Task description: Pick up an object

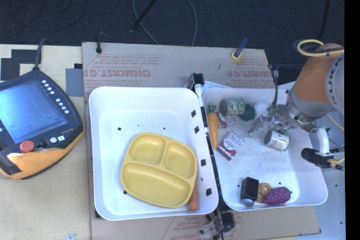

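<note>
My gripper [266,123] hangs low over the upper right part of the right bin [312,191], with the orange-banded arm behind it on the right. A small silver can [277,141] lies on its side just below the gripper; contact cannot be made out. To the left of the gripper a green-labelled can [232,107] lies beside a dark green lump [248,112]. A red and white packet [229,144] lies near the bin's middle, and a carrot [213,127] runs along its left wall.
At the right bin's front lie a black block [249,190], a small orange piece [263,192] and purple grapes [278,195]. The left bin [112,104] holds a yellow divided plate [159,168] and an orange stick [194,200]. A control pendant [34,121] sits at far left.
</note>
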Tool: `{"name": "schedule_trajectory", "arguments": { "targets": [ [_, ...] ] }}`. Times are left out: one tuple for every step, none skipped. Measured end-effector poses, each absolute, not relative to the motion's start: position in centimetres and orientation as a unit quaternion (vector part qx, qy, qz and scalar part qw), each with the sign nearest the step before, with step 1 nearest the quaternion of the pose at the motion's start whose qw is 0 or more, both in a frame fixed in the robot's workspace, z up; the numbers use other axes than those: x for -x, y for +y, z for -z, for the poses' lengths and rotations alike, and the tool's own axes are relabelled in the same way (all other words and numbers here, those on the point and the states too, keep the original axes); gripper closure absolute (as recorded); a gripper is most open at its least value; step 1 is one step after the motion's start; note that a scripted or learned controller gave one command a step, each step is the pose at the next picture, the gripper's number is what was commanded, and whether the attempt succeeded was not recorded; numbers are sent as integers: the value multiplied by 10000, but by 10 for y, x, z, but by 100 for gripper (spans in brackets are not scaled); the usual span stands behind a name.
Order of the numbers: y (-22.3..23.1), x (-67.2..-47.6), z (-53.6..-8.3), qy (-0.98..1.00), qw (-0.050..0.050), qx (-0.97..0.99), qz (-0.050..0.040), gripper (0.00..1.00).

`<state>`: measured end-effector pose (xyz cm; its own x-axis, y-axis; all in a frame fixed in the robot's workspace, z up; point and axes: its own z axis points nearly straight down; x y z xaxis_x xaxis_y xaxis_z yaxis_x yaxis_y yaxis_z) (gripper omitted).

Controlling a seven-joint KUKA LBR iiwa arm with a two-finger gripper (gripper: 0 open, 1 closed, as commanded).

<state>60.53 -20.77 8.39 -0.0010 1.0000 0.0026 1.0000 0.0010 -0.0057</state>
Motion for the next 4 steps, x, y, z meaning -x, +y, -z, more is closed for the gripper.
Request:
{"name": "schedule_trajectory", "arguments": {
  "targets": [
    [-209,-607,-98,-7073,14,7069,-1,100],
    [-209,-607,-98,-7069,13,7073,-3,0],
    [-211,-607,-108,-7060,18,7082,-3,100],
    [-211,-607,-108,-7058,18,7084,-6,0]
  ]
}}
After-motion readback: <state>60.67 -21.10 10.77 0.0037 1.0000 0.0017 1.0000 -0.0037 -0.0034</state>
